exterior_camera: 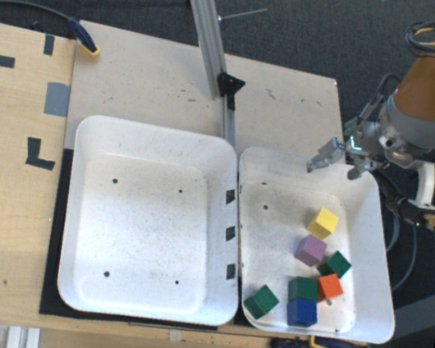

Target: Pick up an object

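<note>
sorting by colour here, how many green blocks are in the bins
3, all in the right bin: one green block near its front left corner, one just behind the blue block, one right of the purple block. None looks hidden.

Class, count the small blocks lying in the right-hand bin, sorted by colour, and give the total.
Yellow: 1
Purple: 1
Orange: 1
Blue: 1
Green: 3
Total: 7 blocks, all in the right bin.
</note>
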Robot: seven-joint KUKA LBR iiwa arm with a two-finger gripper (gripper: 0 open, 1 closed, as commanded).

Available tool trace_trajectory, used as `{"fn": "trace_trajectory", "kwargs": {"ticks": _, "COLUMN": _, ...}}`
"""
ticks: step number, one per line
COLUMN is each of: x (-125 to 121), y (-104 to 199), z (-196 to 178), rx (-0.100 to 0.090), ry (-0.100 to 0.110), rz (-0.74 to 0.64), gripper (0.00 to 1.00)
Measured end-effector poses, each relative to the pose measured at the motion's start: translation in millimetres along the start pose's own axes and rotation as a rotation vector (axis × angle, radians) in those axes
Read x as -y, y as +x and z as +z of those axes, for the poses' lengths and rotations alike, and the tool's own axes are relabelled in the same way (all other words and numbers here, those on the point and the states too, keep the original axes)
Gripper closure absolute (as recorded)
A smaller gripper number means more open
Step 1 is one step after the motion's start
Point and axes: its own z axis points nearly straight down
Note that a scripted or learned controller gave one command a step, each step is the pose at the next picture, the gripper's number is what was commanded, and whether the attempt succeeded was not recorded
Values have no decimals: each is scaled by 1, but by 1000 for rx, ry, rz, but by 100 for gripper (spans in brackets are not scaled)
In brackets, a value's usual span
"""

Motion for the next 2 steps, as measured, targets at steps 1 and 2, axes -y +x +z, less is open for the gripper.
{"fn": "trace_trajectory", "kwargs": {"ticks": 1, "x": -1, "y": 0, "z": -3, "rx": 2, "ry": -5, "rz": -1, "gripper": 0}}
{"fn": "trace_trajectory", "kwargs": {"ticks": 2, "x": 6, "y": 8, "z": 47, "rx": 2, "ry": 0, "rz": -1, "gripper": 0}}
